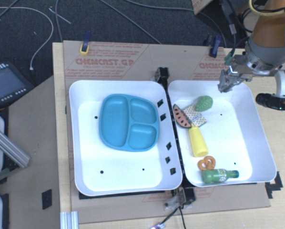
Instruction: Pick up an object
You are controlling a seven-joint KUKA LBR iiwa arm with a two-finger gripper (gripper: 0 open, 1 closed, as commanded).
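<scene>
We look down at a slant on a desk (133,56) topped with brown cardboard, bearing two shallow white bins side by side.

The left bin (85,175) holds a blue plate (129,122) with three compartments, lying flat near the bin's middle.

The right bin (247,147) holds the small objects, all gathered in the half nearer the left bin. A watermelon slice (181,116) lies closest to the divide between the bins. Just beside it, away from the left bin, is a checkered square (195,115), and touching that square's far corner sits a green ball (204,102). A yellow bottle (198,141) lies on its side below the square, its top end touching the square. Below the yellow bottle lies an orange pretzel (207,163), and just beneath that, near the bin's front rim, a green bottle (218,175) lies on its side.

The arm (270,27), grey with an orange band, comes in from the right. Its gripper (226,84) hangs over the back rim of the right bin, above and apart from the green ball. We see nothing between its fingers, and we cannot tell whether they are spread or pressed together.

Two clamps, yellow (85,46) and blue (214,46), sit at the desk's back edge. Cables (61,11) trail on the dark floor (18,42) beyond it.
</scene>
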